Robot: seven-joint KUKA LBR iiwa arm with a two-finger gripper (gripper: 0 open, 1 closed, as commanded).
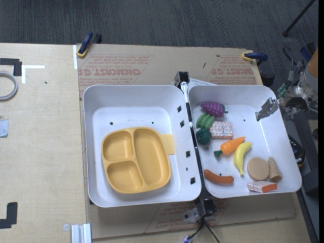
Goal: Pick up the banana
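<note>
The yellow banana (242, 156) lies curved in the right bin (253, 97), near its middle, between an orange carrot (232, 145) and a round tan cookie (258, 168). My gripper (266, 109) hangs over the right bin's far right side, up and to the right of the banana and well apart from it. Nothing is visibly held in it. The arm comes in from the right edge.
The right bin also holds purple grapes (212, 108), a green pepper (205, 120), broccoli (203, 136), a pink box (221, 129), a sausage (218, 177), a cone (274, 170) and a small carton (262, 187). A yellow divided plate (135, 158) sits in the left bin (96, 135).
</note>
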